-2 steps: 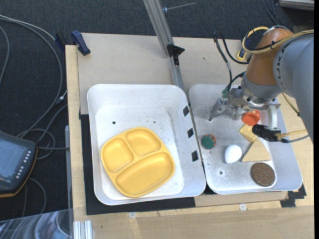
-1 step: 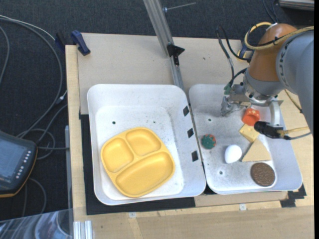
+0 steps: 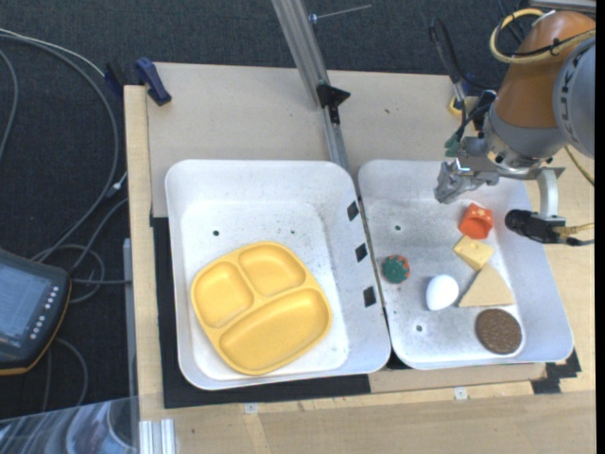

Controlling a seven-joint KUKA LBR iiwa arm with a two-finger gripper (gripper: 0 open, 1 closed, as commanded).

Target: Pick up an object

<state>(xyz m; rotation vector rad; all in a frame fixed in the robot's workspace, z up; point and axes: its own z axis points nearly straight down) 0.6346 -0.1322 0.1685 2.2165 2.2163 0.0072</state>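
- The gripper [image 3: 452, 185] hangs over the far part of the right bin [image 3: 416, 183]; I cannot tell how its jaws stand.
- Candidates lie toward that bin's right edge: orange block [image 3: 476, 221], yellow cube [image 3: 474, 253], white egg [image 3: 441, 292], brown disc [image 3: 497, 330].
- The pieces crowd together, so a descent could nudge a neighbour or close on nothing.
- The yellow divided plate [image 3: 261, 304] fills the left bin [image 3: 189, 197].

Six small items lie in the right bin [image 3: 558, 301]. They are an orange cup [image 3: 476, 221], yellow cheese cube [image 3: 474, 253], tan wedge [image 3: 489, 290], white egg [image 3: 441, 292], brown cookie [image 3: 497, 330] and green-red ball [image 3: 395, 269].
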